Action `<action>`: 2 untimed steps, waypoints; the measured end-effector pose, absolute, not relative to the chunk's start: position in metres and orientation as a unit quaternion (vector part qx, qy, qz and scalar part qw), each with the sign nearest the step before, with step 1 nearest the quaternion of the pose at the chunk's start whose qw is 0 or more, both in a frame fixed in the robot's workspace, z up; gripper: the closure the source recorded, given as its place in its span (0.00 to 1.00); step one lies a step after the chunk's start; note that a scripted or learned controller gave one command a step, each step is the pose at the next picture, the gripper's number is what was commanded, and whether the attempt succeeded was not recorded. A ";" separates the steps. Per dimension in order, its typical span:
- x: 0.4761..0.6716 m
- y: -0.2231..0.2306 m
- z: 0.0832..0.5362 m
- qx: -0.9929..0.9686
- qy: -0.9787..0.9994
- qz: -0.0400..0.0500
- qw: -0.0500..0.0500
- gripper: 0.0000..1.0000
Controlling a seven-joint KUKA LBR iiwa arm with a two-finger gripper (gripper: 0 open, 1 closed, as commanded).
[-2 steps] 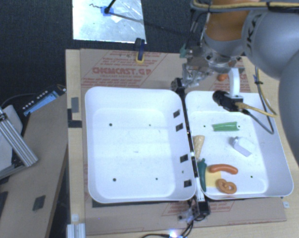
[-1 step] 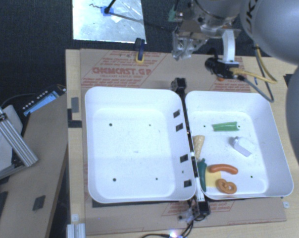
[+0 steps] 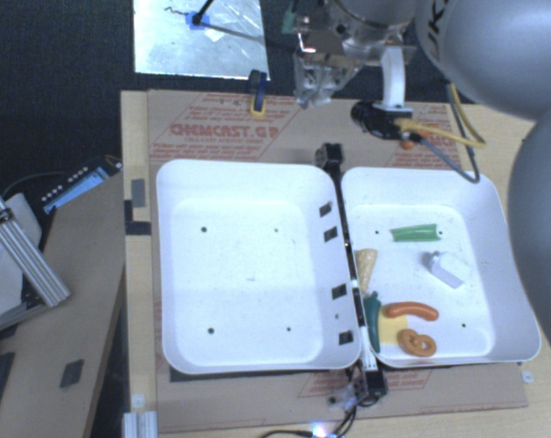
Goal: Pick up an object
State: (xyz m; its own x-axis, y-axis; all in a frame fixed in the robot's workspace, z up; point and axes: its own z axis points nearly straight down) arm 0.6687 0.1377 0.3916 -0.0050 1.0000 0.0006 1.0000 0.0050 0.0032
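From the camera view, I see the gripper (image 3: 314,88) parked high, above the far edge of the bench and well clear of both bins; I read that as a waiting pose that leaves the bins unobstructed for the camera. Nothing sits between its fingers. Whether they are apart or together I cannot tell, since the wrist hardware crowds that spot.

Everything I could pick lies in the right bin (image 3: 494,245). A green stick (image 3: 414,234) rests flat near the far side, with a small grey block (image 3: 445,271) just beside it toward me. A pale cone (image 3: 366,264) lies against the inner wall, close to the divider. Near the front I see an orange sausage (image 3: 410,311) and, almost touching it, a brown pretzel (image 3: 416,342), while a dark green piece (image 3: 373,321) is tucked against the inner wall.

The left bin (image 3: 180,245) is presumably the drop side.

My judgement: the green stick and grey block sit in open floor, so they suit a straight descent; the wall-hugging pieces leave little finger room.
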 end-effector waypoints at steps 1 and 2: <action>0.669 0.167 0.407 0.705 0.709 0.001 0.001 1.00; 0.669 0.184 0.406 0.705 0.709 0.001 0.001 1.00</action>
